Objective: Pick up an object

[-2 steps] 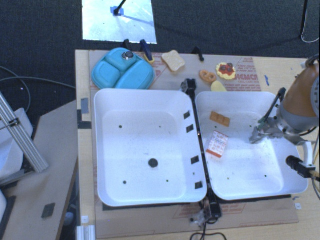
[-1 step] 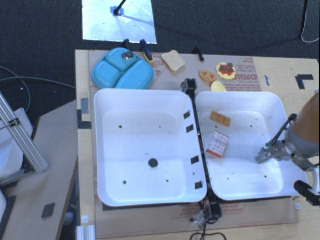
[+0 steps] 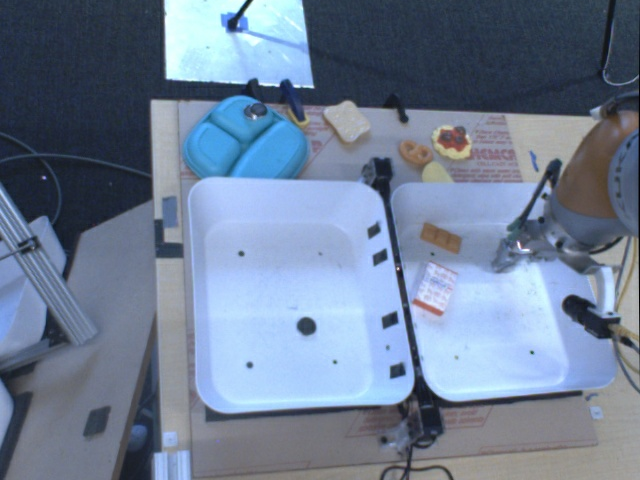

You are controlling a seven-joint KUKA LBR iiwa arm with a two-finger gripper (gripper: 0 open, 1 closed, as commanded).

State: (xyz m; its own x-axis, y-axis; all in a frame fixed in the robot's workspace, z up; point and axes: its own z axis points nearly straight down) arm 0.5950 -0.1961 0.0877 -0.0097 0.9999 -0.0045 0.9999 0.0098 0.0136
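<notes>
Arm (image 3: 600, 183) reaches left, hand (image 3: 508, 256) over right bin (image 3: 500, 368).

We see two white bins (image 3: 290, 200). Left of the silvery-grey gripper (image 3: 508, 256): a tan-brown wafer (image 3: 441, 237) and a white packet (image 3: 436, 289) with red print. Beyond it: a light blue tray (image 3: 245, 143), beige toast (image 3: 347, 122), and a yellow tart (image 3: 452, 141) topped red.

No legible text: red printing on the small white packet (image 3: 435, 289), too small.
</notes>
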